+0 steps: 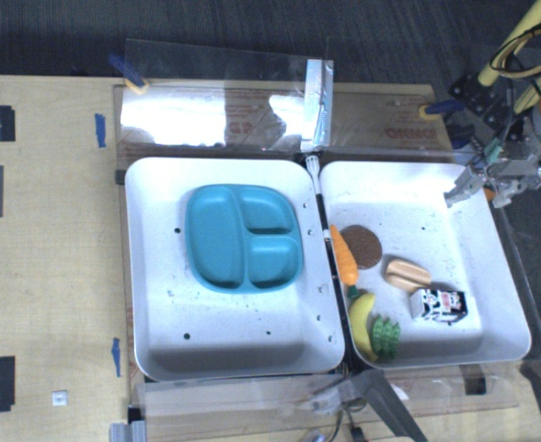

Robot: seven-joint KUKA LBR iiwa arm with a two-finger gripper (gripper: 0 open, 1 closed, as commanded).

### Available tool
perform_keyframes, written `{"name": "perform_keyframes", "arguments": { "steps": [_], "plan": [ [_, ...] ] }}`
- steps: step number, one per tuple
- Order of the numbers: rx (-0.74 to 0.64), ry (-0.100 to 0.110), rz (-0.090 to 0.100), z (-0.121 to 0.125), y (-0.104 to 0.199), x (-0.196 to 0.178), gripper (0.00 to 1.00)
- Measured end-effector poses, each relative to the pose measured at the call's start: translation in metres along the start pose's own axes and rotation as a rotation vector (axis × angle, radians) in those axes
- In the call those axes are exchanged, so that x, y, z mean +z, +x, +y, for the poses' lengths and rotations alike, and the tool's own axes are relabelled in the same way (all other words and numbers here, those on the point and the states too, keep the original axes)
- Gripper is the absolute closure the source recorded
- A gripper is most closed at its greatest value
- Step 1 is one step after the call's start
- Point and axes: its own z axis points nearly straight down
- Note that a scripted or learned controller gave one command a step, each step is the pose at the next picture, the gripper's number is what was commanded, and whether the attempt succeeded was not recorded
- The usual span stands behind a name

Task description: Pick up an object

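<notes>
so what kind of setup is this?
Likely a lab bin-picking bench: two white bins side by side, toy food like a carrot and banana, the gripper over one corner.

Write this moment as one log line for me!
gripper: over right bin corner, holding nothing | toys: in right bin | plate: left bin

glossy white plastic bins [160, 201]; matt blue plastic tray [244, 237].

Two white bins [151, 339], one blue tray [244, 238], one carrot [344, 258], one banana [362, 323].
</notes>
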Motion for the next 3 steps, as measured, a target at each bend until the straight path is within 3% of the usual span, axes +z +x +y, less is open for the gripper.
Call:
{"name": "perform_keyframes", "arguments": {
  "steps": [1, 2, 3],
  "plan": [
    [-0.044, 0.001, 0.000, -0.060, 0.093, 0.119, 0.00],
    [-0.400, -0.011, -0.007, -0.113, 0.034, 0.126, 0.00],
    [-0.397, -0.014, -0.006, -0.112, 0.034, 0.117, 1.00]
  ]
}}
